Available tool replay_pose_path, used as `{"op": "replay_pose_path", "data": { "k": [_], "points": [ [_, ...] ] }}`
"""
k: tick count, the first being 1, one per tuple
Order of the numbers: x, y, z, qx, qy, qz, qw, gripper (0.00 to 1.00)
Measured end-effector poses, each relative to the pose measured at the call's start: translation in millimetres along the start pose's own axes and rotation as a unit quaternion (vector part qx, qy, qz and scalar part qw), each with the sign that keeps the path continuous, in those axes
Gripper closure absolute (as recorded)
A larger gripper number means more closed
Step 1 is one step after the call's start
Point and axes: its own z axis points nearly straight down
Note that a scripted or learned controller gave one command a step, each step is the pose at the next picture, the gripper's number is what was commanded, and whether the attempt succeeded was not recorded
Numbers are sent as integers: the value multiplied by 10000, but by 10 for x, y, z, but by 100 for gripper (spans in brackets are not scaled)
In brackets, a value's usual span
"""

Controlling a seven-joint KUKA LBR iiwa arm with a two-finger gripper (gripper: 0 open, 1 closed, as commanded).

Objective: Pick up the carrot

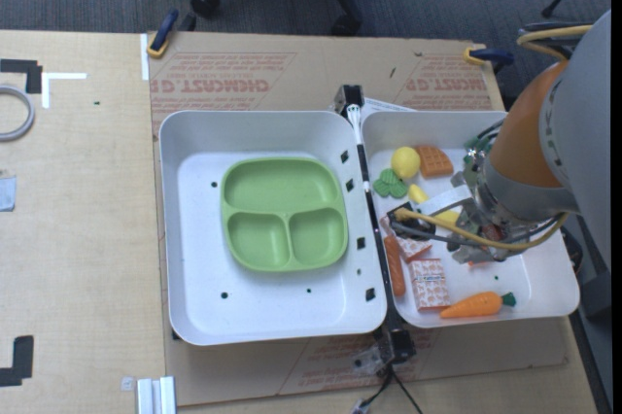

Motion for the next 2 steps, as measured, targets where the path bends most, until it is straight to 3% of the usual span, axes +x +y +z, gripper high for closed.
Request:
{"op": "replay_pose_path", "data": {
  "k": [1, 2],
  "points": [
    [557, 353, -3, -5, 5, -31, 10000, 100],
    [158, -108, 1, -1, -3, -116, 9999, 100]
  ]
}}
